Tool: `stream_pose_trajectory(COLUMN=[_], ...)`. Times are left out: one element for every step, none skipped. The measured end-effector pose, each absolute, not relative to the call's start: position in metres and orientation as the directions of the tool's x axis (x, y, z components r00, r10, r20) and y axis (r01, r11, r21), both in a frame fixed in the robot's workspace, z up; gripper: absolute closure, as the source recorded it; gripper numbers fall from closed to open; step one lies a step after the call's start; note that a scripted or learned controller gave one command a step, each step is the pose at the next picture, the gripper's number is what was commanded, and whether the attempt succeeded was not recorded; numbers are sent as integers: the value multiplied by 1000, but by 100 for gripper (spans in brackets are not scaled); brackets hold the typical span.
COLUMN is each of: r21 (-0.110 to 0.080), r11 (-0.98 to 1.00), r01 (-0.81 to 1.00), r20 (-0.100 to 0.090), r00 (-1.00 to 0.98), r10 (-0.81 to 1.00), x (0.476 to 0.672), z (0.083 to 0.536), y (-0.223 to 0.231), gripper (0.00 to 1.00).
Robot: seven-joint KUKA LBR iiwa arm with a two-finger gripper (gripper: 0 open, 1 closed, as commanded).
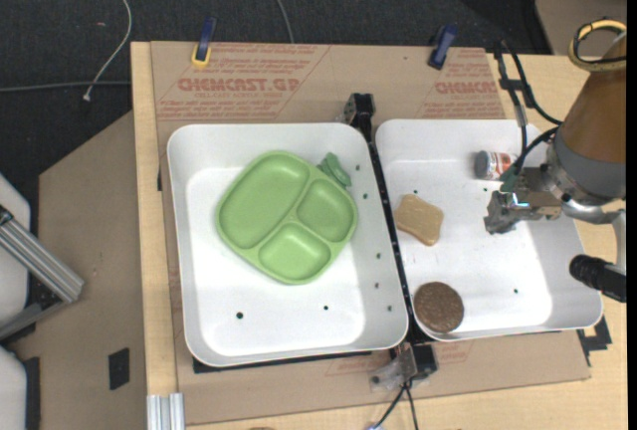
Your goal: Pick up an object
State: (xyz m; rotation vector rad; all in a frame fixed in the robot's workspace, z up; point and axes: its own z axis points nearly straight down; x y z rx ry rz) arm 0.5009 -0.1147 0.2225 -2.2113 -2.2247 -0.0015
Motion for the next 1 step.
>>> stream_pose_trajectory(r21=[1], r11=[7], r01=[1000], r20=[3], r00=[-7], r10=[1000], x=[505], z=[233], y=[-61], gripper=[100])
